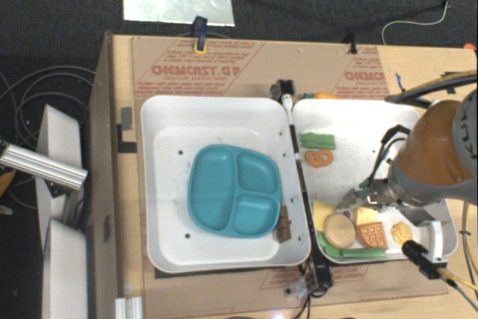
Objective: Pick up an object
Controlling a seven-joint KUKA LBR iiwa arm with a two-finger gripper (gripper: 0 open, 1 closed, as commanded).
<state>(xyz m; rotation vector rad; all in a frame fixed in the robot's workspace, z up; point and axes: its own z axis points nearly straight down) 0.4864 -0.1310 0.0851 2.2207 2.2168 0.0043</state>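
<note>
From up here the grey arm with its orange band [437, 146] comes in from the right and bends down over the right-hand shallow white bin [358, 119], its wrist hanging above the near part of that bin. The gripper [367, 198] sits low among the toy food there, just over a small tan square cracker-like piece [367, 217], but the wrist hides the business end and I cannot tell how it is set or whether it has hold of anything. Around it lie the things it could take: a brown waffle-patterned piece [373, 235] touching the cracker's near side, a round beige bun-like object [339, 230] just left of that, a pale yellow piece [321, 214] against the bin's left wall, a small golden-orange nugget [402, 232] to the right, and a long green strip [358, 253] along the near wall. Further back in the same bin, well apart from the gripper, lie a flat green rectangular block [317, 140] and, just in front of it, an orange pretzel-shaped piece [319, 158]. The left-hand white bin [164, 131] holds a teal plastic plate with three compartments [234, 190], lying flat near its middle, and a small brown object [284, 223] rests against the divider between the two bins.
</note>
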